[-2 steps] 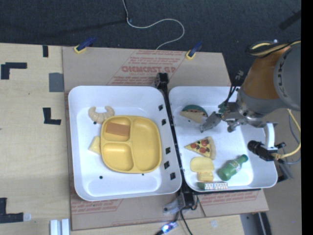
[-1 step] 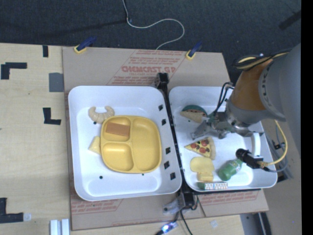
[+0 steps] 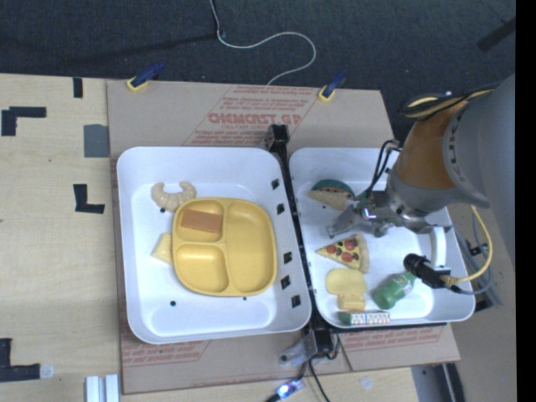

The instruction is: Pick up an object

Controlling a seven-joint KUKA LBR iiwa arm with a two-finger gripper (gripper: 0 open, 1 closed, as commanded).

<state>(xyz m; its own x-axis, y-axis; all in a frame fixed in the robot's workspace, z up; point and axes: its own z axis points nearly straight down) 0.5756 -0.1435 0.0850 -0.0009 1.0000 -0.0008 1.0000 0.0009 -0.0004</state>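
My gripper (image 3: 353, 221) hangs over the right bin (image 3: 444, 308), between a taco-like toy (image 3: 332, 195) just up-left of it and a pizza slice (image 3: 345, 251) just below it. Its two grey fingers look spread apart, open, with nothing between them. Further down the bin lie a pale yellow piece (image 3: 346, 285), a green bottle (image 3: 392, 290) and a small printed strip (image 3: 366, 317).
The left bin (image 3: 138, 308) holds a yellow divided plate (image 3: 239, 262) with a brown slab (image 3: 201, 220) in one compartment, a croissant (image 3: 170, 194) and a yellow wedge (image 3: 162, 247) beside it. The arm's grey body and orange band (image 3: 423, 153) overhang the right bin's far side. Cables (image 3: 465, 262) run along its right wall.
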